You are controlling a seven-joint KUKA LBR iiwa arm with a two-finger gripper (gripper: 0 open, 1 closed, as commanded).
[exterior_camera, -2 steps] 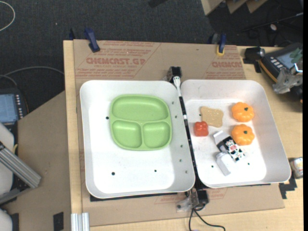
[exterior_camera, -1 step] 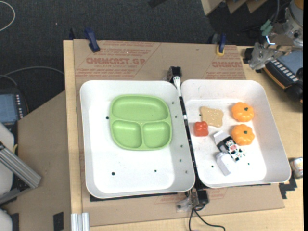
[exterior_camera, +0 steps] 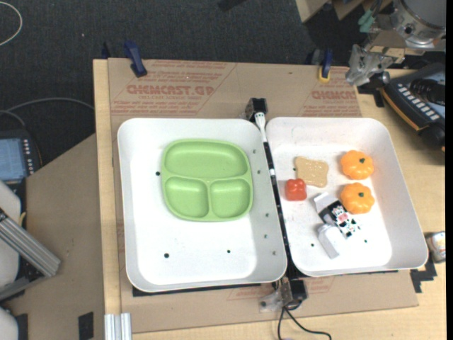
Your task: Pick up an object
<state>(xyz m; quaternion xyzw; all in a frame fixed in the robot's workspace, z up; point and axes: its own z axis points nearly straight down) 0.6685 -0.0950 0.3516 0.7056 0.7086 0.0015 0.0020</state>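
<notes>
The right bin holds two orange pumpkins near its right side. A tan bread slice lies left of them, with a small red block beside it. Nearer the front lies a black-and-white toy, and a pale grey piece lies against its front end. My gripper hangs at the top right, past the far edge of the right bin and well away from all these things. Nothing is seen in its grasp.
The left bin bears a green divided plate. A black bracket sits at the far end of the seam between the bins. Blue and yellow clamps grip the cardboard base's far edge. Dark equipment lies at the right.
</notes>
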